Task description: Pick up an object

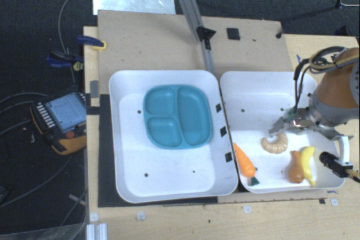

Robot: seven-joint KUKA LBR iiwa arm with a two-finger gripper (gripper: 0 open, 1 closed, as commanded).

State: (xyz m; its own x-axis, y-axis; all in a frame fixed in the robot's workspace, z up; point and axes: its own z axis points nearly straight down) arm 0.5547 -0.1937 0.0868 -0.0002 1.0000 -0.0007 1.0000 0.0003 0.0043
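Over the table (169,36) I see my arm (337,93) reaching into the right bin (253,90), its jaws (286,123) low just above the pale curled pastry (275,144), their opening impossible to tell, while carrot (244,161), banana (307,163) and pastry all lie unlifted, so the pick remains undone.
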